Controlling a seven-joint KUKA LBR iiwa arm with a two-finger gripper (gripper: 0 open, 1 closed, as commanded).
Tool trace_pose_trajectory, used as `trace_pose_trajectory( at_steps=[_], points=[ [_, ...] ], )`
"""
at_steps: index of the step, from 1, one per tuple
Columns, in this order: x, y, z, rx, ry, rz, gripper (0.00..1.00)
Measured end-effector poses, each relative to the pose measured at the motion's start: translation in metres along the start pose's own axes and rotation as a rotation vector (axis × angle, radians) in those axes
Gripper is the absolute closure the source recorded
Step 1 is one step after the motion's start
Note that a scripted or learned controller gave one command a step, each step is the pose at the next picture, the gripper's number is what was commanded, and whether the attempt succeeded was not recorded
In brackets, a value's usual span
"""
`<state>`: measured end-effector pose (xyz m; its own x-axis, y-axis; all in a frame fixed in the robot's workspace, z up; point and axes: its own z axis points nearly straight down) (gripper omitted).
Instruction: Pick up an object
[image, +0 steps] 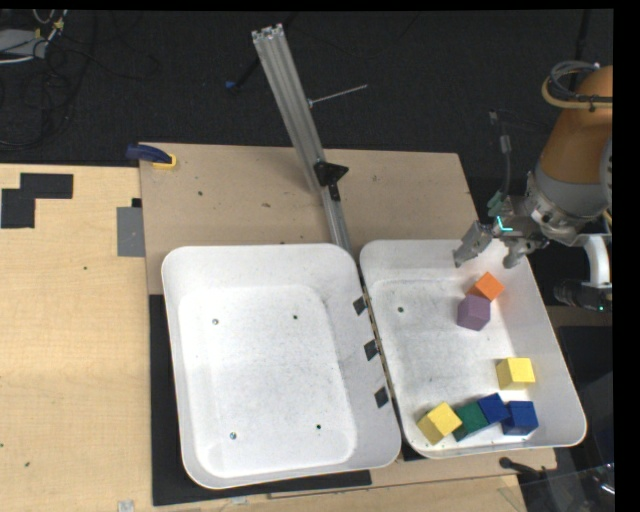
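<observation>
The arm (575, 150) reached in from the right, its orange band above the grey wrist. The pincer (492, 248) hung over the far right part of the right bin (405, 270), its two fingers spread apart with nothing between them. One finger (468, 247) pointed down toward the bin's floor on the left side, the other (516, 250) sat nearer the bin's right rim.

Just below the pincer lay an orange cube (488, 286), close to the fingers but not between them. A purple cube (474, 313) lay right beside it, touching or almost touching its lower left edge. Further toward the near end of the same bin a yellow cube (515, 372) lay apart from the others by the right wall. In the near right corner a cluster sat tight together: another yellow block (438, 422), a green block (469, 419), and two blue blocks (491, 407) (520, 417) side by side.

The left bin (200, 270) sat just beside the right one, their rims meeting along the middle, where three small black clips (370, 349) were spaced. Both bins rested on the wooden tabletop (230, 200). A slanted metal rail (295, 110) rose from behind the bins toward the top. A small blue and yellow tool (152, 155) lay at the tabletop's far left corner.
</observation>
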<state>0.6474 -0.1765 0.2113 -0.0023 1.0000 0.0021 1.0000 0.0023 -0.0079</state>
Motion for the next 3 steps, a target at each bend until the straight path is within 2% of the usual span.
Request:
trace_pose_trajectory(
  at_steps=[1, 2, 3],
  points=[
    [0.0, 0.001, -0.003, -0.004, -0.002, -0.003, 0.0],
    [-0.005, -0.006, 0.045, 0.0, -0.001, 0.002, 0.0],
    [-0.01, -0.005, 0.086, -0.008, -0.003, 0.002, 0.0]
  ],
)
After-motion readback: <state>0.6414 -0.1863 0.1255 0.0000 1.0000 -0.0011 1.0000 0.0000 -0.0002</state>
